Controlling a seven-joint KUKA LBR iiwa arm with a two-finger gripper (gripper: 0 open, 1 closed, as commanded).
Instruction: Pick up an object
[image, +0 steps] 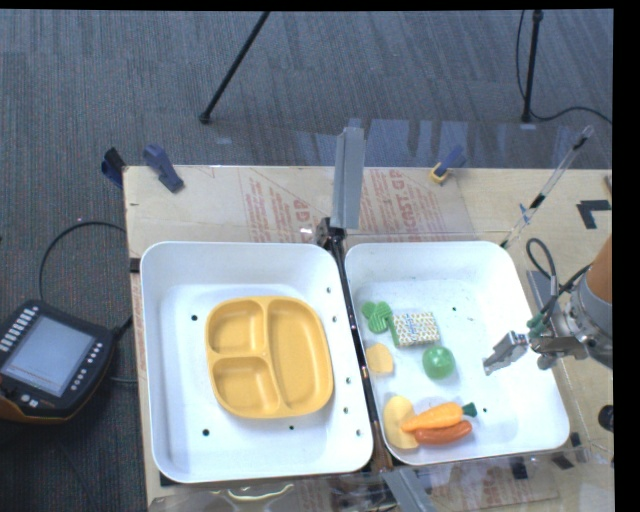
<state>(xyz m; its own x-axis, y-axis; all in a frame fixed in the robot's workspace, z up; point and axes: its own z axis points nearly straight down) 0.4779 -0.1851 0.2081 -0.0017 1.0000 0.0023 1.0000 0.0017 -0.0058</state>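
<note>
The right bin (500, 270) holds several toy foods: a green ridged piece (377, 316), a patterned block (415, 327), a green ball (438, 362), a small yellow piece (379, 359), a yellow fruit (398, 420), an orange carrot (440, 415) and a red sausage (445, 433). My gripper (522, 358) hovers over the right side of this bin, to the right of the green ball and apart from it. It is open, with nothing between its fingers.
The left bin (170, 300) holds a yellow divided plate (268, 356). A grey upright post (348, 180) stands behind the seam between the bins. A tablet (45, 360) lies on the floor at the left. Cables run along the right bench edge (540, 260).
</note>
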